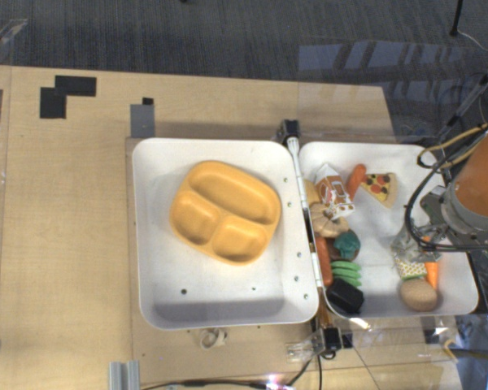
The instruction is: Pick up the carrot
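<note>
A small orange carrot with a pale green leafy top lies in the right bin near its right wall, just above a brown potato. My gripper hangs directly over the carrot's leafy end, with the grey and orange wrist coming in from the right. Cables and the wrist body hide where the gripper meets the carrot, so I cannot tell whether it touches it.
The right bin also holds a red-and-white carton, a pizza slice, two orange-red sticks, a teal lump, a green piece and a black item. A yellow divided tray sits in the left bin.
</note>
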